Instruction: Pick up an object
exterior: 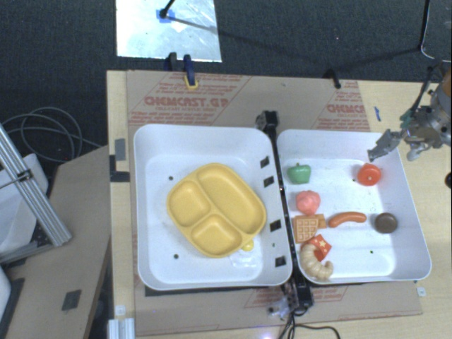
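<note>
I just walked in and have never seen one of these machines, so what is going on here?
A robot arm reaches in from the right, its gripper hovering over the right white bin, just above a small red-orange tomato-like toy. Other toy foods lie there: a green pepper, a sausage, a brown round piece. The left white bin holds a yellow divided plate. Nothing is lifted.

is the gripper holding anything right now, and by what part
Nothing is held. The gripper hangs over the right bin's far edge, apart from the tomato.
</note>
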Tool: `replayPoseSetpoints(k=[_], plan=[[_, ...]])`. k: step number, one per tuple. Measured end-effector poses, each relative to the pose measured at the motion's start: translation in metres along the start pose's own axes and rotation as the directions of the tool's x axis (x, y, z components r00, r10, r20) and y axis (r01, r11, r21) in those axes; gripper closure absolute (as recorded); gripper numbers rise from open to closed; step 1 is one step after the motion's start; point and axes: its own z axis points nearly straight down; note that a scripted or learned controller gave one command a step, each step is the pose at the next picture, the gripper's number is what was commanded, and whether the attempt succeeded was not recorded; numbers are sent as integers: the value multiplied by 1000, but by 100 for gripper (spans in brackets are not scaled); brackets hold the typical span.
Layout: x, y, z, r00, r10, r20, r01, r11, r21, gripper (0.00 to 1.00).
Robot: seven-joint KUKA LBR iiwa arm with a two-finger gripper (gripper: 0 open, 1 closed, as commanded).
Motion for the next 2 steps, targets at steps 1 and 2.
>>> replayPoseSetpoints(k=[1,2], plan=[[99,-49,35,1000,-8,-6,8,1000,7,0],[83,-86,85,1000,4,-2,-4,1000,6,0]])
